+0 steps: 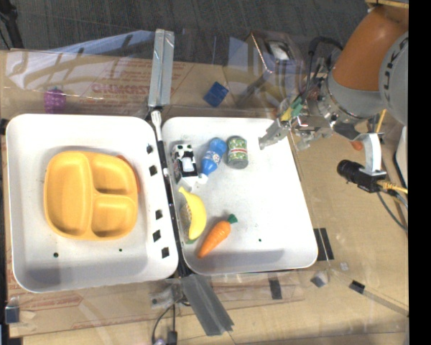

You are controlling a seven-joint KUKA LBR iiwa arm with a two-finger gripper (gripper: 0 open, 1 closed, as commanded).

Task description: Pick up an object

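The right bin [276, 207] holds several small items. A black-and-white toy [184, 159], a blue bottle [212, 155] and a green can [237, 152] lie in a row near its far edge. A yellow banana [192, 214] and an orange carrot [214, 237] lie nearer the front left. My gripper [268, 139] hangs over the bin's far right corner, just right of the green can and apart from it. Nothing shows in its grasp.
The left bin [29, 254] holds a yellow divided tray [93, 192]. A blue block [216, 93] and a purple piece [54, 98] lie on the bench behind the bins. Cables and a black fitting [359, 172] sit right of the right bin.
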